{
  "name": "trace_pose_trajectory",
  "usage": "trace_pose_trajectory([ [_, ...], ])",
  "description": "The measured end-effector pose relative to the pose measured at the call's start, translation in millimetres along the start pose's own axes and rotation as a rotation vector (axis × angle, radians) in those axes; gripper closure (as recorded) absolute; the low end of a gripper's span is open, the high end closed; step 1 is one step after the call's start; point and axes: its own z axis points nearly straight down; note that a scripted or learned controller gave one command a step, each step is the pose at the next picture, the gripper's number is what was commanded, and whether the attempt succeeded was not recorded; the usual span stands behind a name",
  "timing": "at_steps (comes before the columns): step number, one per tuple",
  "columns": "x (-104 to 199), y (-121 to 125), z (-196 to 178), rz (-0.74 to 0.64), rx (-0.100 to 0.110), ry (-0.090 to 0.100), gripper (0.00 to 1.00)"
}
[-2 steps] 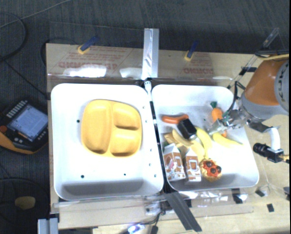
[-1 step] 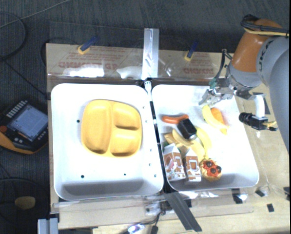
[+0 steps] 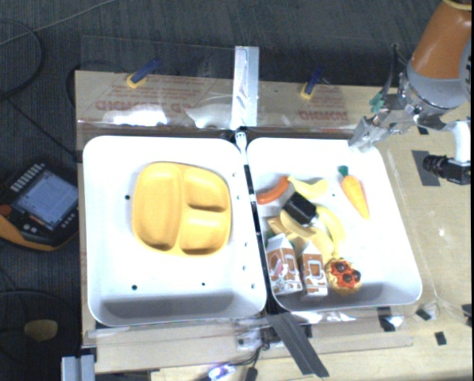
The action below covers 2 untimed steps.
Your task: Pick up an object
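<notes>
Far left, on dark floor: handheld control pendant (image 3: 42, 205), orange-edged, screen up.
Left bin (image 3: 109, 292): one yellow divided plate (image 3: 181, 207), three compartments, lying flat near the middle.
Right bin (image 3: 399, 272), near the dividing wall: orange-red sausage-like piece (image 3: 273, 190); just beside it, black block (image 3: 300, 209) resting on pale yellow banana-like pieces (image 3: 329, 227).
Front of right bin: two small cartons (image 3: 297, 268) side by side, upright; touching their right, small cake with red berries (image 3: 344, 275).
Right of the pile: toy carrot (image 3: 355, 194), green tip toward the back wall, apart from the rest.
Upper right: gripper (image 3: 366, 136) over the bin's back right corner, holding nothing; finger spread cannot be told.
</notes>
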Motion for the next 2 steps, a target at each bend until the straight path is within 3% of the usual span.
trace_pose_trajectory([
  [1, -0.1, -0.1, 0.1, 0.0, 0.001, 0.0, 0.0],
  [2, -36.3, -11.6, 129.4, 0.032, 0.004, 0.007, 0.0],
])
